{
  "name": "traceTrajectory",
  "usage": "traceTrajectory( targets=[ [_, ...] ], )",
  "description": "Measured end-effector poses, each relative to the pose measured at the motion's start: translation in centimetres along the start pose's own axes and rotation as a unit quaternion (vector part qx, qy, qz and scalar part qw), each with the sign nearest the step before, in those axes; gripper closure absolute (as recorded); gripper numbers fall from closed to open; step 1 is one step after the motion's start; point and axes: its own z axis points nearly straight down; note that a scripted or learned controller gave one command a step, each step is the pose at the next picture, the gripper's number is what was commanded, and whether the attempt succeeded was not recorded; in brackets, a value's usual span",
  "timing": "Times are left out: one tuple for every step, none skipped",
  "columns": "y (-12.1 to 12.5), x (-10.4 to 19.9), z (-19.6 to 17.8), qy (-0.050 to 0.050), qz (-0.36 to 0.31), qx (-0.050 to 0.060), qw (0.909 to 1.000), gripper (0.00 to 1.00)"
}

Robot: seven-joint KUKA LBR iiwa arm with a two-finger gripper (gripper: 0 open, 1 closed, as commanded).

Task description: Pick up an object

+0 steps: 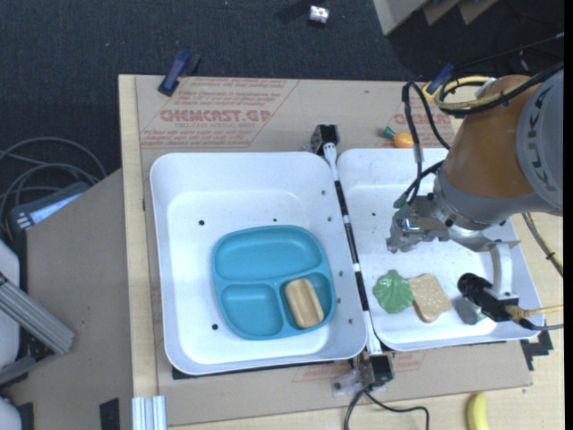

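In the right bin (380, 173) a green leafy toy (392, 291) lies beside a tan bread-like slice (430, 296), both near the front wall. My gripper (405, 233) hangs above the bin floor, just behind and above the green toy, with nothing visible between its fingers. In the left bin (179, 195) rests a blue divided plate (269, 280) with a tan, loaf-shaped piece (303, 302) in its front right compartment.
The arm's grey and orange body (492, 164) covers the right bin's far right part. An orange item (403, 138) and a blue clip (176, 73) lie on the board behind the bins. A yellow object (477, 412) sits at the front edge.
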Motion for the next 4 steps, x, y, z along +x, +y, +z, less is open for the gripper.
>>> traceTrajectory(
  targets=[
    [-3.6,1.1,-3.2,0.0,0.001,0.0,1.0,1.0],
    [-2.3,8.1,-2.9,-0.001,0.0,-0.002,1.0,1.0],
    [0.0,13.2,0.0,-0.001,0.001,-0.002,1.0,1.0],
    [-3.8,14.5,2.0,-0.001,0.001,0.0,1.0,1.0]
  ],
)
